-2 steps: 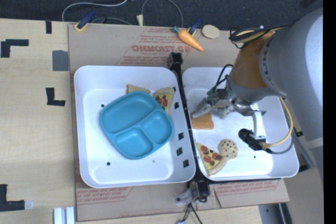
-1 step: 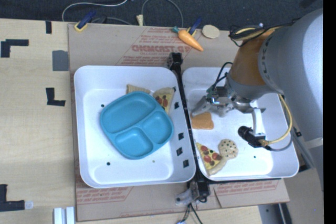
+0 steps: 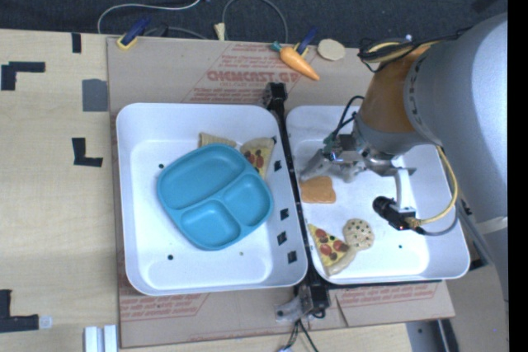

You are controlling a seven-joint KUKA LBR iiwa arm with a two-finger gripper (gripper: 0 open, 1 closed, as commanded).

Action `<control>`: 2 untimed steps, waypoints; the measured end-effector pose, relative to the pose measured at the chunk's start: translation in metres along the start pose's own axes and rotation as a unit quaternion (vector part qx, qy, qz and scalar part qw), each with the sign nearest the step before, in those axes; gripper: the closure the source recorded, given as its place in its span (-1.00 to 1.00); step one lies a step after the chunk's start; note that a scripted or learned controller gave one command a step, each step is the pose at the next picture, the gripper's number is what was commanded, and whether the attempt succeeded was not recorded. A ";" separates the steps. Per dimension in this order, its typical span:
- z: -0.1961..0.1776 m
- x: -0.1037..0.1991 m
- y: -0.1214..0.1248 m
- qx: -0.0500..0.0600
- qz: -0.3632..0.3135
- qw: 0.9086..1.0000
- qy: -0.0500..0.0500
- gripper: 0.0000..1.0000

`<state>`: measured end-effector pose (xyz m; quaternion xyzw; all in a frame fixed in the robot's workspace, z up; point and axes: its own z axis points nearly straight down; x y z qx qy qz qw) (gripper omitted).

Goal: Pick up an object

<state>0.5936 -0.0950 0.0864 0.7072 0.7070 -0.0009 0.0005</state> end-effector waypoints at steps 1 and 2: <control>-0.001 -0.006 -0.019 -0.005 -0.001 1.000 0.000 -1.00; 0.000 -0.001 -0.005 -0.001 0.000 1.000 0.000 -1.00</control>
